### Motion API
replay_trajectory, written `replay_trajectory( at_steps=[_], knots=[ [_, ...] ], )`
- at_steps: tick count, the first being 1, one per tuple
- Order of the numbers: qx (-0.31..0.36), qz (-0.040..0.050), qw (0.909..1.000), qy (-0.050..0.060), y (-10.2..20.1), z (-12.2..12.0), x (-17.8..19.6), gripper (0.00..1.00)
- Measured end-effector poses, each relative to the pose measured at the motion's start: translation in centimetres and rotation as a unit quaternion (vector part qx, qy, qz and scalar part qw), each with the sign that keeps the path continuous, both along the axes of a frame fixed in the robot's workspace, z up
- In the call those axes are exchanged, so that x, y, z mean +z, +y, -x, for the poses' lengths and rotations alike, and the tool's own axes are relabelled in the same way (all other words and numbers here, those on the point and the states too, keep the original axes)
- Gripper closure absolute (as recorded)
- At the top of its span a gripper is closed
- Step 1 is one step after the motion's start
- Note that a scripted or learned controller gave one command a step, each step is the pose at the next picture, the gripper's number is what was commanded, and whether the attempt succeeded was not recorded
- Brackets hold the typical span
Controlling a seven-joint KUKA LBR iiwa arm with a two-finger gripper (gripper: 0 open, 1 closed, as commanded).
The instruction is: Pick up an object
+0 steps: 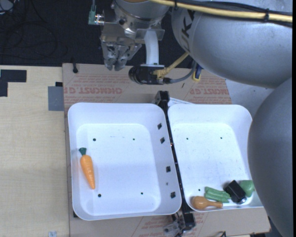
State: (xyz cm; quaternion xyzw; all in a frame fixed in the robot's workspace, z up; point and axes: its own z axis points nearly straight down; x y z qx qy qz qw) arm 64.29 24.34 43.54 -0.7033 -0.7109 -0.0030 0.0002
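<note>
two white bins sit side by side, the left bin (116, 115) and the right bin (212, 115). the left one holds one orange carrot (88, 169). the right one holds four things: one tan drumstick-shaped piece (205, 203), one green bean pod (216, 194), one black block (235, 191) and one green piece (247, 186).

The cardboard sheet (113, 89) under the bins carries red print, upside down, reading roughly "CHEMCAST G.P."; the arm (187, 31) shows a partial "K".
</note>
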Motion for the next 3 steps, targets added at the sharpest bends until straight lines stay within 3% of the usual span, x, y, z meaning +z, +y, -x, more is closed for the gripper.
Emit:
replay_trajectory(
  at_steps=[1,2,3],
  knots=[
    [-0.003,0.0008,1.0000,-0.002,0.1,0.0,11.0,1.00],
    [-0.009,0.0054,0.9999,0.010,-7.3,0.0,-2.0,1.00],
    [-0.002,0.0010,1.0000,0.001,-0.5,0.0,5.6,1.00]
  ],
)
